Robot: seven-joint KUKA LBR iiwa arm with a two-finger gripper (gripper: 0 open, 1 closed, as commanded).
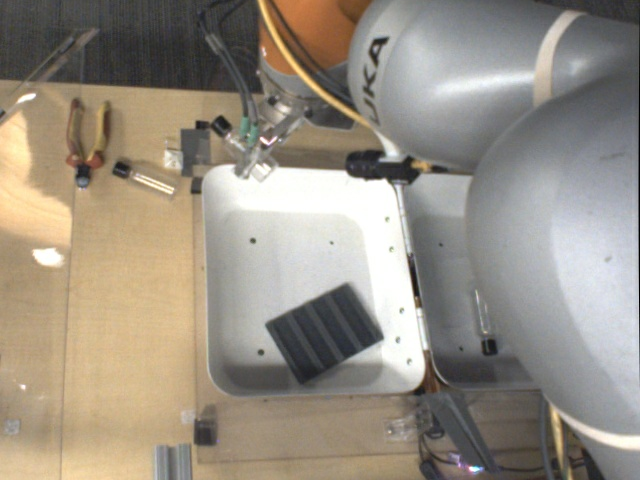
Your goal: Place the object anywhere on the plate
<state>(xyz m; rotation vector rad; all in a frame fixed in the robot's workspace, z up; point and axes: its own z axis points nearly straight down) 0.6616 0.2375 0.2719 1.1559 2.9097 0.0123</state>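
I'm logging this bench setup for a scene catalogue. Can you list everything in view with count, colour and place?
Bins: two, white, side by side on the bench.
Ridged slab: one, dark grey, lying tilted in the left bin, near corner.
Pliers: one, red and yellow handles, on the bench far left.
Small vial: one, clear with black cap, beside the pliers.
Bench: one, light wood.
Arm: one, grey with orange band, from the right.
Gripper: one, over the left bin's far-left corner.

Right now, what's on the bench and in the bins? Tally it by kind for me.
White bins: 2 (left bin, right bin)
Dark ridged plate: 1, lying in the left bin
Pliers: 1, on the bench left of the bins
Small tube: 1, beside the pliers
Total: 5
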